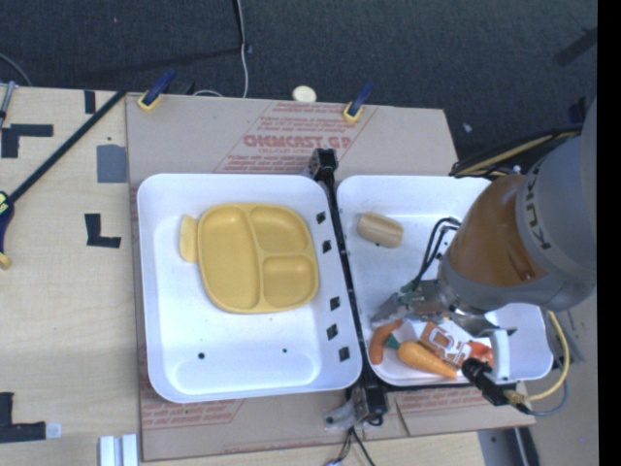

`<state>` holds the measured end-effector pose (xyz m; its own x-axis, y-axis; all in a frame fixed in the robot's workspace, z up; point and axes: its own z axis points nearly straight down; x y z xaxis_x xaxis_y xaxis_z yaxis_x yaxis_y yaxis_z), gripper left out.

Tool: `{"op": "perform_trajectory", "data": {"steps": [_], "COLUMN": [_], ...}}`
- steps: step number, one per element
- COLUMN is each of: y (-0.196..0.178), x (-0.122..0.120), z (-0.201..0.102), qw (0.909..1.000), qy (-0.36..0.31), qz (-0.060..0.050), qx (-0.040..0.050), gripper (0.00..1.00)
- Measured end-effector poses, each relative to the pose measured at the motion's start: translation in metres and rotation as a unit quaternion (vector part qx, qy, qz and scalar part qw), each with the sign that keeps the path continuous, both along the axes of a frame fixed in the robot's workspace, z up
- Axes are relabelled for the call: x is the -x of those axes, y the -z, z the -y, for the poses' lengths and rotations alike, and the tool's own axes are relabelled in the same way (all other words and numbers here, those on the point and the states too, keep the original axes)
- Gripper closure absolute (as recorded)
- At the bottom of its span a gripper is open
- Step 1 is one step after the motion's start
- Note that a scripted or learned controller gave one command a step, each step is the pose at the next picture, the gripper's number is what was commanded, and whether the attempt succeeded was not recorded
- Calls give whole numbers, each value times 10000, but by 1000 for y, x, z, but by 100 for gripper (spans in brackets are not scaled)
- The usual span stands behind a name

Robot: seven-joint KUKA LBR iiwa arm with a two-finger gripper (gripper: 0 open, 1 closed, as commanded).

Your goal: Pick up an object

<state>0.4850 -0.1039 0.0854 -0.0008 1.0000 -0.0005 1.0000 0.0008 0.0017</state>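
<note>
Leftmost, a yellow divided plate (257,257) is seen lying flat in the left bin (165,357), which is set on a cardboard sheet (291,139) on the counter (58,289). Across the black divider, a tan bread roll (379,229) is found near the back of the right bin (408,187). Further forward, an orange carrot (427,358) is seen lying at the front wall beside other small toys. The pincer (403,302) is lowered just above them; whether it is clenched or released cannot be told.
</note>
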Motion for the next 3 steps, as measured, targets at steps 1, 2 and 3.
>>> {"op": "perform_trajectory", "data": {"steps": [1, 2, 3], "y": [-106, 5, 1], "x": [-94, -111, -158], "z": [-17, 6, 0], "qw": [10000, 10000, 10000], "qy": [-33, 7, -13], "qz": [69, -13, 3], "qx": [10, 7, 0], "gripper": [0, 0, 0]}}
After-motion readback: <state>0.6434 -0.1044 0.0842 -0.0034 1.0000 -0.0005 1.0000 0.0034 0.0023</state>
